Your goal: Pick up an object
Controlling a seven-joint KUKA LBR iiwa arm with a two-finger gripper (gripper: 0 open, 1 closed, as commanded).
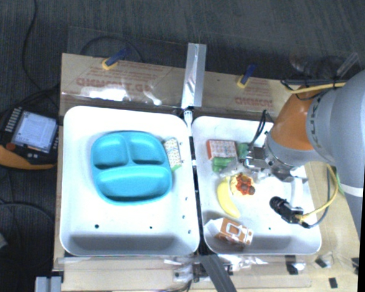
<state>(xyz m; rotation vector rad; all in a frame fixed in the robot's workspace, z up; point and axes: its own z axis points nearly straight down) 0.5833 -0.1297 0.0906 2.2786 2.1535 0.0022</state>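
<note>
Here the gripper [251, 167] hung over the right bin [300, 244]; its finger state could not be told. The banana [227, 200], beside a red toy [245, 185], likely light, smooth; grasp mid-length.

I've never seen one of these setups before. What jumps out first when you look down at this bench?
The big blue divided plate catches the eye first, lying in the left white bin. Next is the grey arm with its orange band, reaching in from the right over the right bin. Under its gripper sits a small clutter: a yellow banana, a red-and-white packet and a small orange box.
</note>
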